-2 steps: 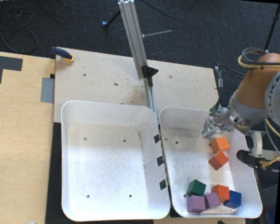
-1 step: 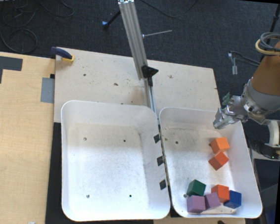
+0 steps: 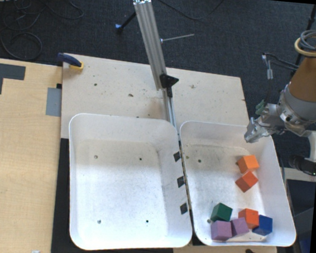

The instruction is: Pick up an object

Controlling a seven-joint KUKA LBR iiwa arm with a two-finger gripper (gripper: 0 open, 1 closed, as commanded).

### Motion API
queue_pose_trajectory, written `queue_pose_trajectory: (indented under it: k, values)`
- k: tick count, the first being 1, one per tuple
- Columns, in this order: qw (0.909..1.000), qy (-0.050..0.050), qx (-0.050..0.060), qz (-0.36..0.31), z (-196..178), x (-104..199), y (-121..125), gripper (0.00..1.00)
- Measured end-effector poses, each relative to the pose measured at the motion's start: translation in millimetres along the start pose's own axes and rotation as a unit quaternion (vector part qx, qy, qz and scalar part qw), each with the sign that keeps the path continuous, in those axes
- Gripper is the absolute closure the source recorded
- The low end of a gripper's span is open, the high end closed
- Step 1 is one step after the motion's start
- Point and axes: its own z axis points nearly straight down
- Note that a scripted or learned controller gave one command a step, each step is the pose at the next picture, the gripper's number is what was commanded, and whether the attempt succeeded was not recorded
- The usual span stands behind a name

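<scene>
From above, the blocks sit loose in the right bin (image 3: 286, 190): two orange blocks (image 3: 248, 163) near its right wall, and a green (image 3: 222, 212), purple (image 3: 221, 230), orange and blue (image 3: 264, 225) cluster in its near right corner, likely scattered as grasp targets. The gripper (image 3: 254, 133) hangs over the bin's far right corner, arm tilted in from the right, carrying nothing; whether the jaws are spread, I cannot tell.

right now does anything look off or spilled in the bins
Nothing spilled. All the blocks sit in the right bin: two orange ones mid-bin, the rest heaped in the near corner, where the purple block tilts. The gripper hangs over the far rim.
</scene>
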Motion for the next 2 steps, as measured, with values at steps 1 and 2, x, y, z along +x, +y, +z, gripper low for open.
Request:
queue_pose_trajectory:
  k: [1,2]
  values:
    - [1.0000,0.001,0.003,-0.002,-0.9,39.7,-15.8,1.00]
    - [1.0000,0.001,0.003,-0.001,1.0,79.8,-32.6,1.00]
